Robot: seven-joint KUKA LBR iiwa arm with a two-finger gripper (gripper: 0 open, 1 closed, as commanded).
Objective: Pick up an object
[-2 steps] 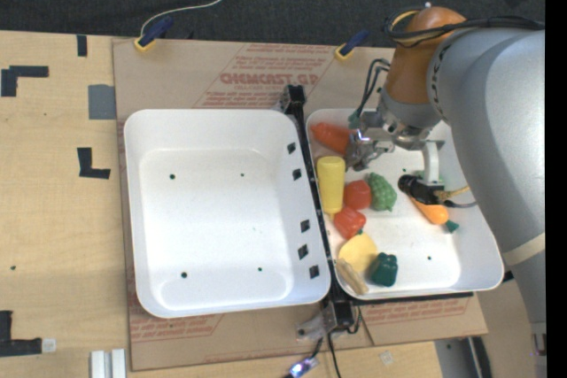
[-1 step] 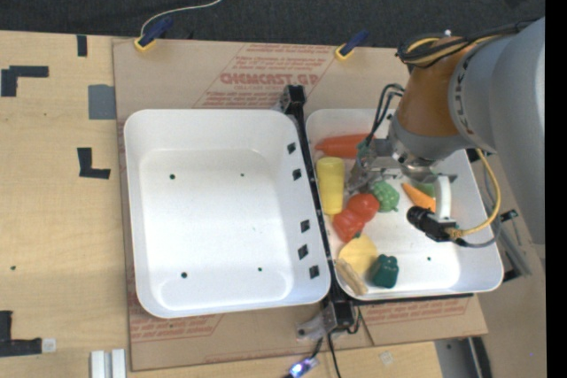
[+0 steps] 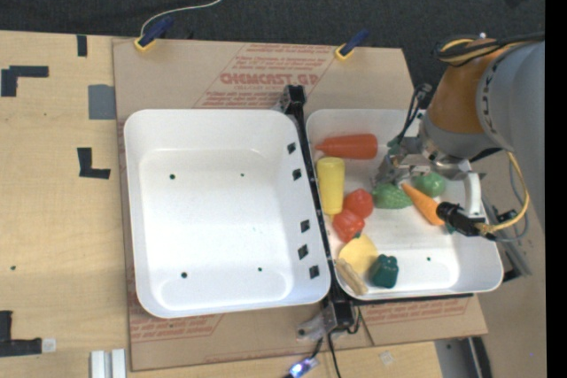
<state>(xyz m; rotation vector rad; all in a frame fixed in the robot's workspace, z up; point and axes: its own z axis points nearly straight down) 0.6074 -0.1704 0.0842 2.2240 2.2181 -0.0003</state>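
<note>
Grey gripper (image 3: 396, 175) low over green toy (image 3: 391, 196) in right bin (image 3: 461, 272)

Small orange carrot (image 3: 423, 202), tilted, beside green toys in right bin (image 3: 478, 274)

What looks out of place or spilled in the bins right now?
Nothing stands out. The toy foods all lie inside the right bin: a red carrot, yellow piece, red pepper, green pieces and an orange carrot by the gripper. Nothing has spilled onto the cardboard.
</note>
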